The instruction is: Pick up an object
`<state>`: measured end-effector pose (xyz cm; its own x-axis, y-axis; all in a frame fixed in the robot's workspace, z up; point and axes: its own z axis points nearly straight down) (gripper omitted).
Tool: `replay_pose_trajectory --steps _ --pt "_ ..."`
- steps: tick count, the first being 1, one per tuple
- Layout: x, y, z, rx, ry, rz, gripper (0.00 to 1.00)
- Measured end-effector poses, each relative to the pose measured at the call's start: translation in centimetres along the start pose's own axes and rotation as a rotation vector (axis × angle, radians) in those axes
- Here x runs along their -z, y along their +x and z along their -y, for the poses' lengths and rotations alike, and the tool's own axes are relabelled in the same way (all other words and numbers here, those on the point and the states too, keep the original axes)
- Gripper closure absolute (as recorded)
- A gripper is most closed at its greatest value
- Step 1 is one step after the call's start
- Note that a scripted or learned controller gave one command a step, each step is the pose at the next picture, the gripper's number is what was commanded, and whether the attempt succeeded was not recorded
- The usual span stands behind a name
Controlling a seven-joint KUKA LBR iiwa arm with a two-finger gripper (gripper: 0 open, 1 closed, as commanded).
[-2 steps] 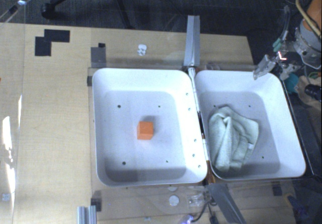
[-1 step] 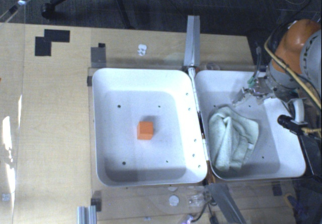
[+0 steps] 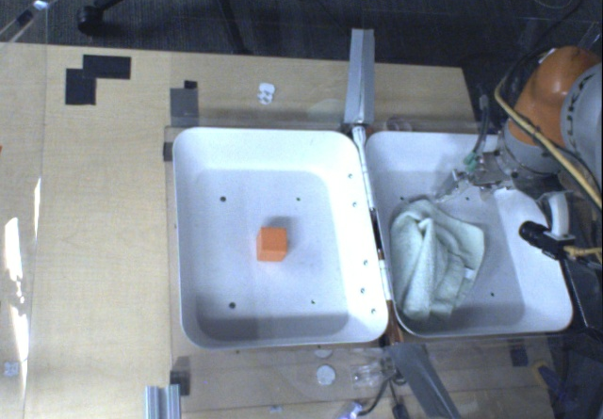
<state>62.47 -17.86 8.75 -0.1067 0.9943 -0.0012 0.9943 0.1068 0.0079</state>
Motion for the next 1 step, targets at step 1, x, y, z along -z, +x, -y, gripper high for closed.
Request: replay_pose_trajectory --steps 1 --pt "1.10 0.01 -0.32 0.003 -0.006 0.002 1.00"
